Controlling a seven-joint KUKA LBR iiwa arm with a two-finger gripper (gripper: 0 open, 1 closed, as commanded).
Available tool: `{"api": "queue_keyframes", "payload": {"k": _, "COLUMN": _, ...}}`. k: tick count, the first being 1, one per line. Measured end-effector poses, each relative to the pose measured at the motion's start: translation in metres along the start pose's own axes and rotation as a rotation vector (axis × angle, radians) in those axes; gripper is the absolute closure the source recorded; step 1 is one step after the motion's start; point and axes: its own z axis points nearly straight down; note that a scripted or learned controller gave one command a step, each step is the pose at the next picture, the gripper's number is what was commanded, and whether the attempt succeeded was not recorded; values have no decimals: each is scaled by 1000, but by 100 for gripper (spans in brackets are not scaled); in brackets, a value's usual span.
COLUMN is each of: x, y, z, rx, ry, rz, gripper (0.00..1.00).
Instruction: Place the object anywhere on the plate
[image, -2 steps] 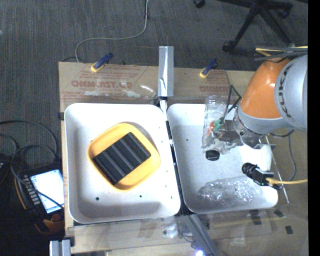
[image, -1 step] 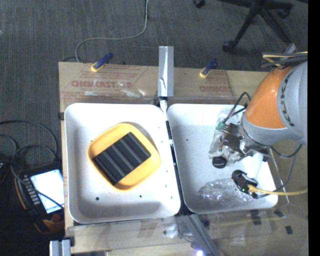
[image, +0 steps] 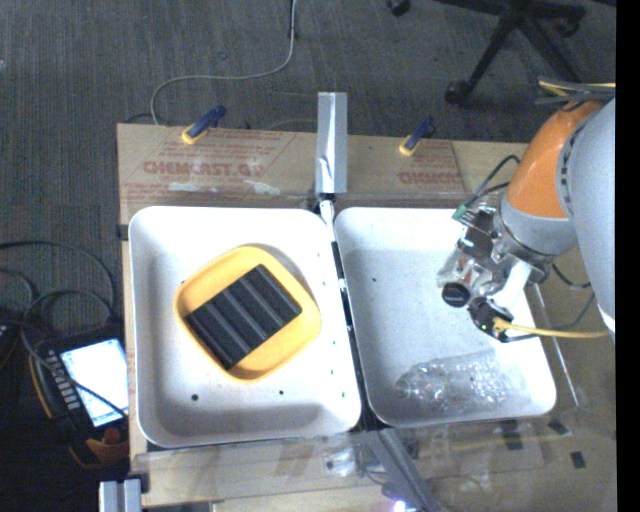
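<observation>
the table (image: 150, 160) carries 2 white bins side by side. the left bin (image: 160, 400) holds the plate (image: 250, 312), a yellow, rounded-square dish whose middle is a dark, ridged panel; it lies flat and turned at a slant, roughly centred in that bin.

the object (image: 458, 380) lies in the right bin (image: 390, 260), near its front edge. it looks like a crumpled clear bag or a wad of plastic film, glinting and hard to outline against the white floor.

the arm reaches in from the right, and its end effector (image: 470, 285) hangs over the right bin's far right part, behind the object and apart from it. nothing can be seen in its grip, and whether it is spread or closed cannot be told from this angle. a yellow cable (image: 560, 333) runs off from the wrist to the right.

judging from its look, the object should be very light, soft and slippery, with no firm edge. it will likely crush and shift under contact, and a thin layer could slide out of a pinch. the best hold is probably on the thickest bunched part near its middle, taken from straight above with a deep closing. a grab at the loose fringe risks lifting only a flap. carrying it across to the plate should need little force, but it may cling or drop late on release.
</observation>
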Motion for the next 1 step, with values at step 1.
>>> {"api": "queue_keyframes", "payload": {"k": 1, "x": -11, "y": 49, "z": 12, "rx": -8, "ry": 9, "rz": 354, "gripper": 100}}
